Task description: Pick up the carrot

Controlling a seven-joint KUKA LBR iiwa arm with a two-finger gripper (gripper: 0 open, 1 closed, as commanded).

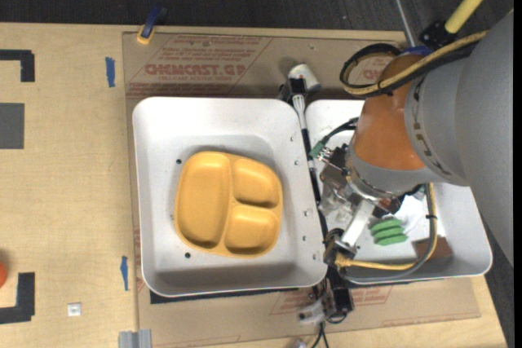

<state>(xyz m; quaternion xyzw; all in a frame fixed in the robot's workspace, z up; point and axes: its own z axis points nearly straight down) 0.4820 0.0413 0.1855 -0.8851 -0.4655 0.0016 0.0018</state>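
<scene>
One check first: your gripper [352, 228] hangs low in the right bin [466, 258] beside a green piece [388, 232], and its spread cannot be told, so centre it on the carrot before closing.

Yellow 3-compartment plate [229, 202] in left bin [155, 175]; green ridged item [388, 232] in right bin [465, 244].

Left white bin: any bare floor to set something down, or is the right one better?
The left white bin has bare strips all round the yellow three-compartment plate, widest above it and along its left wall. The right white bin is crowded: the grey arm's gripper, cables and a green ridged piece fill it.
</scene>
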